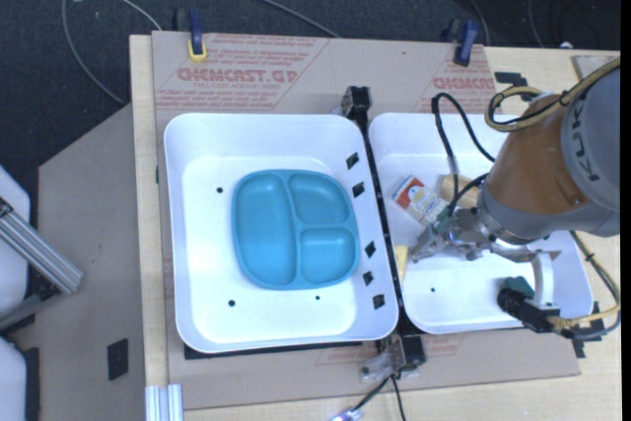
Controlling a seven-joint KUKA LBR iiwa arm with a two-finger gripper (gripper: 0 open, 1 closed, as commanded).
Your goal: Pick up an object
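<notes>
In the right bin [463, 311], a small white packet with red and yellow print [416, 197] lies near the left wall. A tan object [450, 184] sits just right of it, partly hidden by the arm. My gripper [431, 243] hangs low over the bin's left half, just below the packet and pointing left. Nothing visible sits between its tips. A yellow piece [400, 259] shows at the bin's left wall, close to the gripper.
The left bin [197, 311] holds a blue divided plate [296, 228] at its middle. A black divider with clips [371, 212] runs between the bins. The grey and orange arm [552, 173] covers much of the right bin.
</notes>
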